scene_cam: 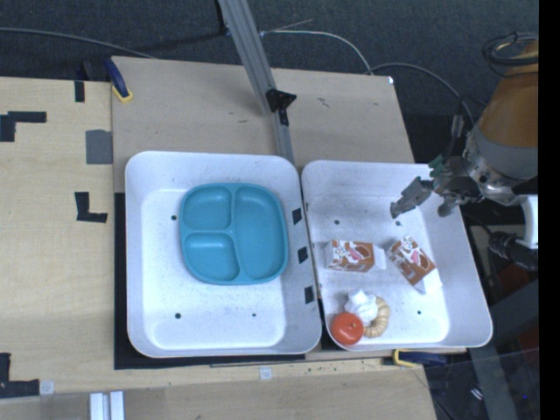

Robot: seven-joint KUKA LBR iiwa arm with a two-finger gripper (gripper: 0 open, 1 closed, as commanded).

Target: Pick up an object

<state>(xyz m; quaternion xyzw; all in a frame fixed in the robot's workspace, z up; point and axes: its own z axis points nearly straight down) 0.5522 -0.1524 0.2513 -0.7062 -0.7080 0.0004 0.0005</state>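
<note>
The hand [426,196] hangs over the far right part of the right bin [455,322], its two fingers spread wide with nothing between them. The nearest thing to pick is a small red-and-white packet [412,262], lying in the bin just toward the near edge from the hand, its long axis slanting from far-left to near-right. A second packet [352,255] lies to its left, near the bin's middle, long axis roughly across the bin. At the near left corner sit a red ball [347,328] and a white-and-tan toy [370,311], touching, crowded against the rim. The slanted packet has open floor all round it, so a short drop looks the easiest reach. The left bin [149,261] holds a blue divided plate [234,233].
</note>
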